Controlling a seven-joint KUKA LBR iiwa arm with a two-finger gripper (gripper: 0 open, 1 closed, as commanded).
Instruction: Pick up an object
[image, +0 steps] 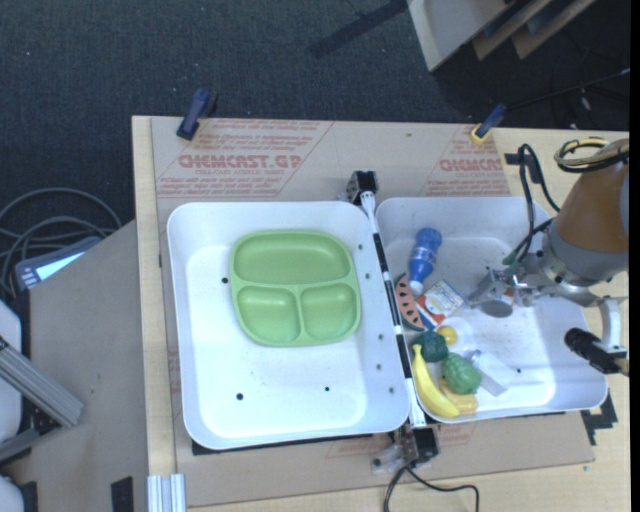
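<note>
Nothing is picked yet: the tool (497, 297), its state impossible to tell, hangs in the right bin (560, 395) beside the banana (434, 389) and other items.

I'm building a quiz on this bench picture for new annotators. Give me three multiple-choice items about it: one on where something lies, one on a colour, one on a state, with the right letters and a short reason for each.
1. Where does the green divided tray lie?
A. in the left bin
B. in the right bin
C. on the floor

2. What colour is the bottle in the right bin?
A. red
B. blue
C. black

3. How does the banana stand in relation to the gripper?
A. held between its fingers
B. lying in the bin, apart from the gripper
C. balanced on the arm

Answers: 1 A, the tray rests on the floor of the left bin. 2 B, the bottle near the divider is plainly blue. 3 B, the banana lies at the right bin's near corner while the gripper is further up the bin.
</note>
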